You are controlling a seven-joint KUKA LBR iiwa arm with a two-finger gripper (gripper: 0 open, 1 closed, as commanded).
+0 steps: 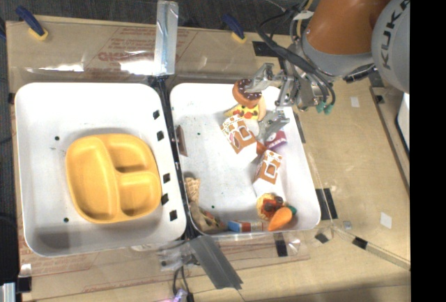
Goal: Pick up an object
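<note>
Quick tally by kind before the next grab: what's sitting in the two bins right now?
Yellow divided tray, left bin: 1
Orange-and-white patterned blocks, right bin: 2
Chocolate doughnut toy: 1
Orange carrot-like toy: 1
Small mixed pieces along the right bin's near edge: too cluttered to count
Total clearly countable: 5
</note>
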